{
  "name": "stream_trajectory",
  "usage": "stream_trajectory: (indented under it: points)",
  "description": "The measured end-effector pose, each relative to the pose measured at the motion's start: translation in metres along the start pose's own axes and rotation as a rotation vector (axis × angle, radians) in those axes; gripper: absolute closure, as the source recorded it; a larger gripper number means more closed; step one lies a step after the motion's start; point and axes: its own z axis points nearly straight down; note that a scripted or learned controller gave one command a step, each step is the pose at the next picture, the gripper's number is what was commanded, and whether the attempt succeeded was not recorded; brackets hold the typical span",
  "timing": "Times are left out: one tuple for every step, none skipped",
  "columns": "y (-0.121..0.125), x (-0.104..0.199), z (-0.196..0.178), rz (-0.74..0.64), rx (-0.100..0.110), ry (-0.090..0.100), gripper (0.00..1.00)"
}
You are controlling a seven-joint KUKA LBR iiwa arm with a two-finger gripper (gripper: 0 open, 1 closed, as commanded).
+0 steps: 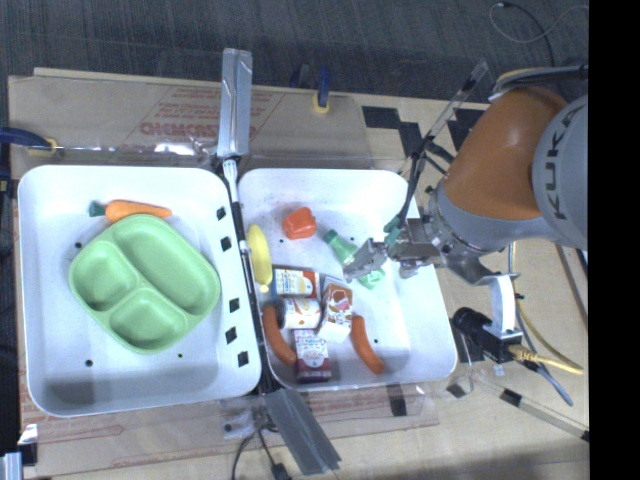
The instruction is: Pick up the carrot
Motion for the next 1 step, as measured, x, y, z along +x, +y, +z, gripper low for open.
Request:
stream_trajectory:
  points:
    - [0.0345,0.0368,-0.0779,-0.101,-0.004,-0.002,0.00]
